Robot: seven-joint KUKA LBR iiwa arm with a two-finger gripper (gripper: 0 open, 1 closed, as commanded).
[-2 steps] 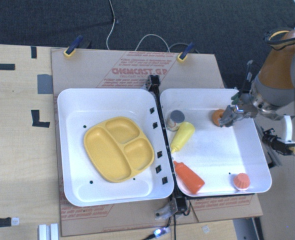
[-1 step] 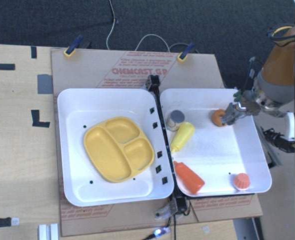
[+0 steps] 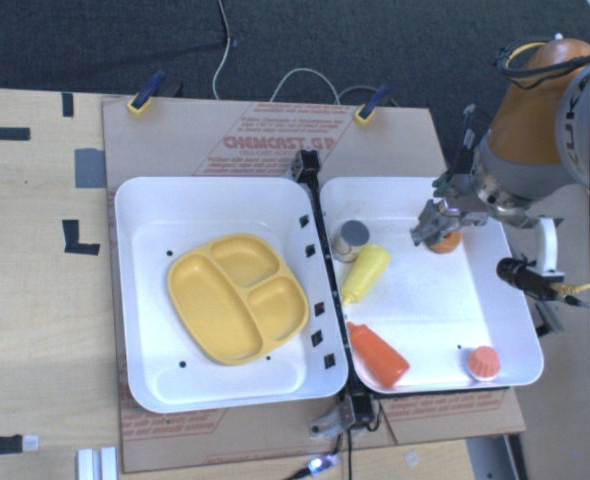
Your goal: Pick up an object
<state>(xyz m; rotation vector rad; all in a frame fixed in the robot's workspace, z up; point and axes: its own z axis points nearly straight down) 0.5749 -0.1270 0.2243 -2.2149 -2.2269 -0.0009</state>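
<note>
My gripper hangs over the upper right part of the right bin. A small orange object shows right under and beside it, partly hidden by it. In the same bin a grey round can stands by the divider, with a yellow bottle lying just below it. An orange-red bottle lies at the front left corner. Near the front right corner sits a small pink-orange piece.
A yellow divided plate lies in the left bin. A black divider runs between the bins. The grey arm with its orange band comes in from the upper right. Cardboard lies under both bins.
</note>
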